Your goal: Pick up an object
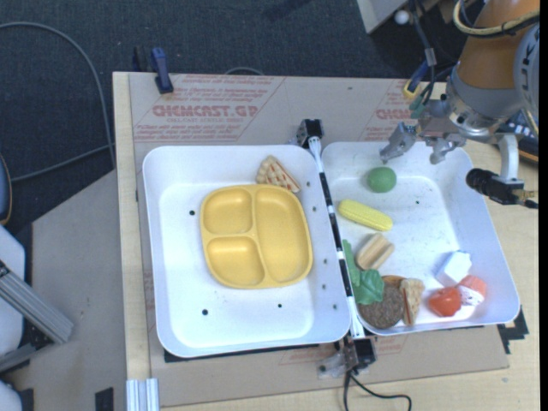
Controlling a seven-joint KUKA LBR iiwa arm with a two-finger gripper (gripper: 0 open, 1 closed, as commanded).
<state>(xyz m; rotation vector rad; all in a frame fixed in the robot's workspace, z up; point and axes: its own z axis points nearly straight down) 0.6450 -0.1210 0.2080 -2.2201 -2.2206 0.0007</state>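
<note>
My gripper (417, 147) hangs open over the far edge of the right bin (484, 221), its two grey fingers spread with nothing between them. Just below and left of it a green ball (381, 179) lies on the bin floor. Further toward the front are a yellow corn cob (365, 215), a hot dog bun (374, 251), a green leaf (366, 285), a brown patty (384, 307), a toast piece (412, 298), a red tomato (444, 301) and a white-blue block (453, 267).
The left bin (171, 255) holds a yellow divided plate (254, 234) and a waffle piece (277, 175) at its far edge. A black clamp (310, 132) sits between the bins at the back. A black part (490, 184) of the arm overhangs the right bin's right rim.
</note>
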